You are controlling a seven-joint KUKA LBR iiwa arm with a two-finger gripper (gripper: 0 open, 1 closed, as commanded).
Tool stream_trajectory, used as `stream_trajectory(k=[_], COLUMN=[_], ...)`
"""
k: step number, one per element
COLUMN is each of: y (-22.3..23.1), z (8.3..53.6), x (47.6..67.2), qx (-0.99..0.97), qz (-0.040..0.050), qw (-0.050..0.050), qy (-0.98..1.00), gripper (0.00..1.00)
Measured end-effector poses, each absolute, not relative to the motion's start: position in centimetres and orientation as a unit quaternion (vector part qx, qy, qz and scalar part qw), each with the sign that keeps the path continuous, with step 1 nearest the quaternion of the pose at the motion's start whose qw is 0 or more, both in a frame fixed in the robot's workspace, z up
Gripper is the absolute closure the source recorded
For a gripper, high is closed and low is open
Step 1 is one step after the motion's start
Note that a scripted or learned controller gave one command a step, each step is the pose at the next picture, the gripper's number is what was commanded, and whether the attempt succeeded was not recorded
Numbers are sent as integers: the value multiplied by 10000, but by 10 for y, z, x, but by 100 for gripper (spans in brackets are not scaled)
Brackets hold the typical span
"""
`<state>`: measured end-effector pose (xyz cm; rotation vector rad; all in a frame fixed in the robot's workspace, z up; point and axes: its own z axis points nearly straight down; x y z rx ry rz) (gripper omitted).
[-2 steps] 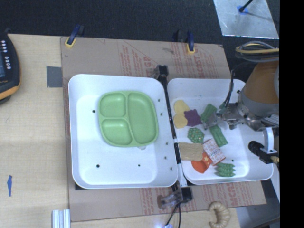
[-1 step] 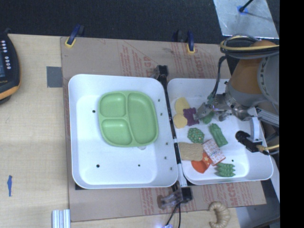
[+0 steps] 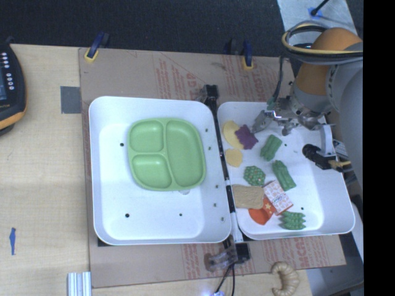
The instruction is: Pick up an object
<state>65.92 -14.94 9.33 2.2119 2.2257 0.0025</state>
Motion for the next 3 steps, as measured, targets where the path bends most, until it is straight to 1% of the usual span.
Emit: stream_trajectory(k=[1,2,3], y=[-171,-171,-171], z=[91,102,102], x=[590,593,593], qx=[7067,7050,7048], qz=[-33,-23,-25], qw=[-32,-18,-20], qy=[7075,7092,7094], gripper=[0,100,0])
